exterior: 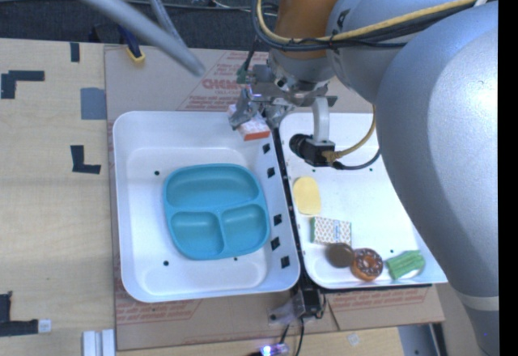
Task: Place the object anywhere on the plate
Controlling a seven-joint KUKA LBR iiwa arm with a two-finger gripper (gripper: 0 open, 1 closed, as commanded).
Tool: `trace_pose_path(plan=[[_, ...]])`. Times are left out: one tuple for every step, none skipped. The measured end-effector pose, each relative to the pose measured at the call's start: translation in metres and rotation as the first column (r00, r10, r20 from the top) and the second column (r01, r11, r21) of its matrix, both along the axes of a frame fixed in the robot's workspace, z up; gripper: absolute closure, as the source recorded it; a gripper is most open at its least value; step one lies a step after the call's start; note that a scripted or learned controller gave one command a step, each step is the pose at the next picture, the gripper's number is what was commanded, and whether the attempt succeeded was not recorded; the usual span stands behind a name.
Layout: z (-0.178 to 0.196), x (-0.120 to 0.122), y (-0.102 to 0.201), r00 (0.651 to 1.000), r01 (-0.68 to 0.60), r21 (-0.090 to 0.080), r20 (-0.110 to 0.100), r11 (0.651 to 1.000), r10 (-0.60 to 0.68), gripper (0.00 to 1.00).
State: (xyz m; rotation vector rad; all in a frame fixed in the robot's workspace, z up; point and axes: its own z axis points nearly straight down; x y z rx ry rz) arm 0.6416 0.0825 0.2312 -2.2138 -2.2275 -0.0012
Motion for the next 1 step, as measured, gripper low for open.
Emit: trace_pose_path(plan=[[-0.0117, 0.0096, 0.0599, 1.000, 0.000, -0.001, -0.001, 1.000, 0.000, 1.00]])
